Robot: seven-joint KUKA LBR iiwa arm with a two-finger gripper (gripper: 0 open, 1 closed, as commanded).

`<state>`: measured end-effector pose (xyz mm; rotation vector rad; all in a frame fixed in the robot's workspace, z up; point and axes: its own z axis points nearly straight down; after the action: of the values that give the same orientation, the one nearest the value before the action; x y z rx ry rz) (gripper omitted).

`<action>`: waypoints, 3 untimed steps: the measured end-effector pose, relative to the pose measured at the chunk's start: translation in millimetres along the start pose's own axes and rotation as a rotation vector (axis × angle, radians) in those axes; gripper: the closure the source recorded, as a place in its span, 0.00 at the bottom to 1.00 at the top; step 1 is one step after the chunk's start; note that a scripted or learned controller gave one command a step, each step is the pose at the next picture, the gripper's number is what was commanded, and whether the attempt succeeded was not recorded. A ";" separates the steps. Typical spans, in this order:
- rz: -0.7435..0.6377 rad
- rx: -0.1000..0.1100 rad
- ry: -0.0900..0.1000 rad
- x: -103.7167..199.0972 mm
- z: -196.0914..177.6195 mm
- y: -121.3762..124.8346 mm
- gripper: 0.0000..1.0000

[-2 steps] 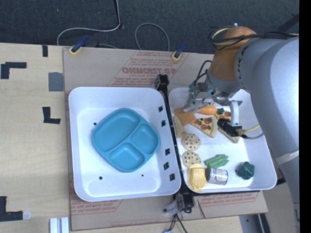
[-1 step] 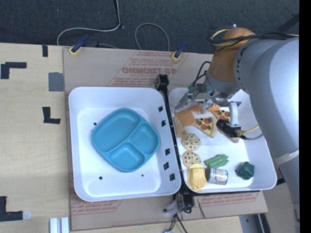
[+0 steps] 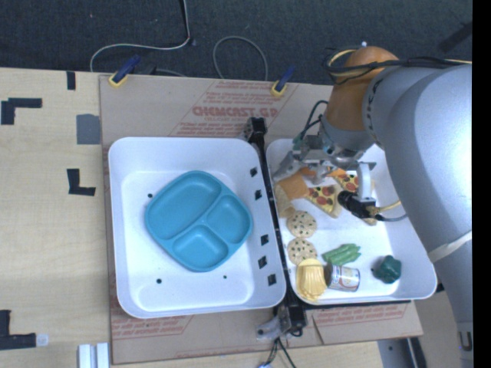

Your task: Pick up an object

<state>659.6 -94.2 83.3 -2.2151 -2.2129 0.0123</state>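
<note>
Arm enters from R, gripper [image 3: 326, 162] low over far end of R bin [image 3: 406, 240], above toy food; gripper state: cannot tell, wrist hardware blocks view. Just beneath/beside it: pizza slice [image 3: 322, 197] w/ a tan piece [image 3: 290, 187] on its L. Toward near end: 2 cookies [image 3: 301, 223] stacked along L wall, green pepper-like item [image 3: 341, 254], yellow item [image 3: 310, 279], small can [image 3: 344, 278] lying on side, dark green lump [image 3: 387, 269] near R corner. L bin [image 3: 126, 167] holds blue divided plate [image 3: 199, 219], tilted diagonal. Both bins sit on cardboard sheet [image 3: 222, 106] on worktop
</note>
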 end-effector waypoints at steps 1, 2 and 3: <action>0.001 0.016 0.010 -6.1 -0.3 4.6 0.00; 0.001 0.014 0.010 -19.9 -0.1 4.7 0.00; -0.001 -0.014 -0.004 -13.4 -1.9 -11.8 0.00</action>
<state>647.8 -107.6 85.4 -2.2226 -2.2231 0.0018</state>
